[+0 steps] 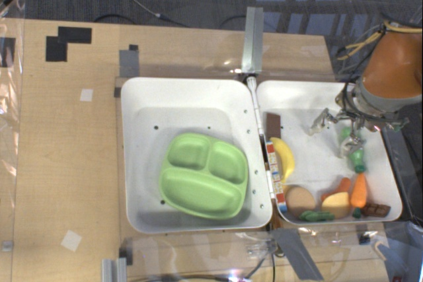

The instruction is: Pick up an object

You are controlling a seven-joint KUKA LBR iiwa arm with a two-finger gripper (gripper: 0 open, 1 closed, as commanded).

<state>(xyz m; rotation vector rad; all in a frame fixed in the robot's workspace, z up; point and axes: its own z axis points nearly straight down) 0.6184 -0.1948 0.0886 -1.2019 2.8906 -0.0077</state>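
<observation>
My gripper (337, 133) hangs over the back right part of the right bin (297, 97), under the arm's orange band. Its fingers stand spread apart, with nothing seen between them. A small green toy (357, 157) lies just below the right finger, partly hidden by it. Further objects lie in this bin: a banana (284, 156), a brown bar (272, 122), a tan rounded piece (299, 198), a green pod (316, 214), a yellow wedge (336, 202), an orange carrot (358, 189) and a dark brown block (376, 211).
The left bin (142, 142) holds a green divided plate (205, 175). A metal divider post (254, 43) stands between the bins at the back. Wooden bench surface (66, 162) stretches to the left. Most toys crowd the right bin's front edge.
</observation>
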